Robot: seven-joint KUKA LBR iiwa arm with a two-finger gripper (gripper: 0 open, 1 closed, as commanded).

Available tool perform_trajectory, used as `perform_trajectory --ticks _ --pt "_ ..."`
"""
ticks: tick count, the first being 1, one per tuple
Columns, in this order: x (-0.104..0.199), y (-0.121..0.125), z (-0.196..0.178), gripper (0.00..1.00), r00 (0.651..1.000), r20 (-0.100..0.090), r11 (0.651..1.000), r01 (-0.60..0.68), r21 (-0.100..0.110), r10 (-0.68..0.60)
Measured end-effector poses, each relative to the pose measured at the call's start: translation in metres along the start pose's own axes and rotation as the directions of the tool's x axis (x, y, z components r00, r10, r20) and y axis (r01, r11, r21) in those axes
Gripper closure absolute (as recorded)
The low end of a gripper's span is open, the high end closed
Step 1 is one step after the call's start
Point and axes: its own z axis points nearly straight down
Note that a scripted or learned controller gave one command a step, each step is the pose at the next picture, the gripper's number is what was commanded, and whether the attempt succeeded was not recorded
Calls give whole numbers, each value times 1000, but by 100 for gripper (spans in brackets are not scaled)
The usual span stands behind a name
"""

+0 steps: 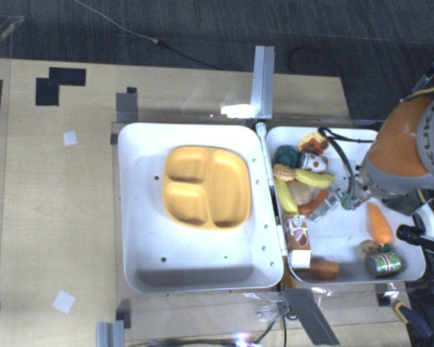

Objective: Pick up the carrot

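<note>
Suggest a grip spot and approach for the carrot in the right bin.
Grip the carrot across its thicker middle, coming straight down from above. It lies flat on the bin floor, long axis running near to far, so the fingers should close across the short width. Both long sides look free; the can sits just beyond its near tip. The gripper is over to its left.

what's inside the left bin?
One yellow sectioned tray sits in the left bin. What lies beneath the tray is covered.

White floor lies open around the carrot (380, 225); a can (384, 264) crowds its near end.
</note>
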Motion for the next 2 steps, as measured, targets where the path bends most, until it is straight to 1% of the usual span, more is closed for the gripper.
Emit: perform_trajectory --ticks 1,2 --pt "-14 -55 -1 0 999 2 999 -34 4 34" --pt "-14 -51 -13 100 1000 4 1000 -25 -2 25"
